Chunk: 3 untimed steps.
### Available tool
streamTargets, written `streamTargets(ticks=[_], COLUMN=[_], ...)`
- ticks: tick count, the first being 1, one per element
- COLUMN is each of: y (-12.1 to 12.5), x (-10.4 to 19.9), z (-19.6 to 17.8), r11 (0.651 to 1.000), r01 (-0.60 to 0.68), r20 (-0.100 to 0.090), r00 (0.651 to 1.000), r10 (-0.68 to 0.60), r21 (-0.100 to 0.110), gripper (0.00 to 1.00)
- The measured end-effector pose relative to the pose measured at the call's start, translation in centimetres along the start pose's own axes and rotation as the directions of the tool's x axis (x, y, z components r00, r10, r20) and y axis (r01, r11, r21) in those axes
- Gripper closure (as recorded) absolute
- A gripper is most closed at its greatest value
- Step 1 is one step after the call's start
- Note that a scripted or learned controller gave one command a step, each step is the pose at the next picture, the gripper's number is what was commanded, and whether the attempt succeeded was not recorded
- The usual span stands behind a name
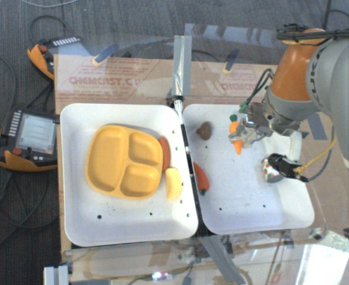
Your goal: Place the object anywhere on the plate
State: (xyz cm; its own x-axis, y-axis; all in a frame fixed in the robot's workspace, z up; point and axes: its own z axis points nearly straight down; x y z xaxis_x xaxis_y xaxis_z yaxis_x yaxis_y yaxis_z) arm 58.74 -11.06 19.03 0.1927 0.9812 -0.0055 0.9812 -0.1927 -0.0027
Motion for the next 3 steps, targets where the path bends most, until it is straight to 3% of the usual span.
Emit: streamTargets(ticks=[1,2,3], y=[3.3,0.4,0.4], x=[6.2,11.6,11.6], z=[0.9,0.6,0.7], r11=[0.976,0.864,0.864], r01=[0.217,0.504,0.504], r20=[-0.002,-0.004,-0.005], r00=[0.976,0.864,0.864], r10=[-0.217,-0.504,-0.504], r21=[0.007,-0.003,-0.003], gripper=[1.00,1.00,0.00])
